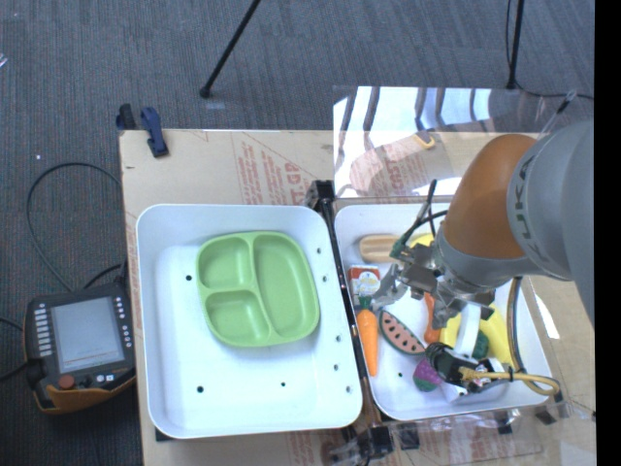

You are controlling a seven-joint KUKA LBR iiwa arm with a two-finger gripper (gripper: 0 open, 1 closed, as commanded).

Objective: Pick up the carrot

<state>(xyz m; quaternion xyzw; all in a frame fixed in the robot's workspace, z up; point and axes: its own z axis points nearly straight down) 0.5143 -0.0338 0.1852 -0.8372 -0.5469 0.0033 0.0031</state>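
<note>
Closest to the lens is the arm (514,202), its orange band bulking over the right bin (393,401) and hiding a good chunk of it. The gripper (427,294) sits low over the middle of that bin, and honestly I can't make out whether it's spread or closed up, too much clutter around it. The carrot (369,340) is lying flat on the bin floor right along the left wall, green top toward the far side and tip toward the near edge, just left of the gripper and not held by it. Right beside the carrot is a watermelon slice (401,330), with a purple piece (427,373) nearer the front, something yellow (497,336) further right, a small red and white packet (364,282) just past the carrot's top, and a tan bread-looking thing (378,249) at the back. Over in the left bin (155,260) there's a green divided plate (259,287) with three compartments. Both bins sit on the counter (243,163), a blue clamp (150,130) on its far left corner, and a handheld controller with a screen (82,338) lies on the carpet off to the left.
</note>
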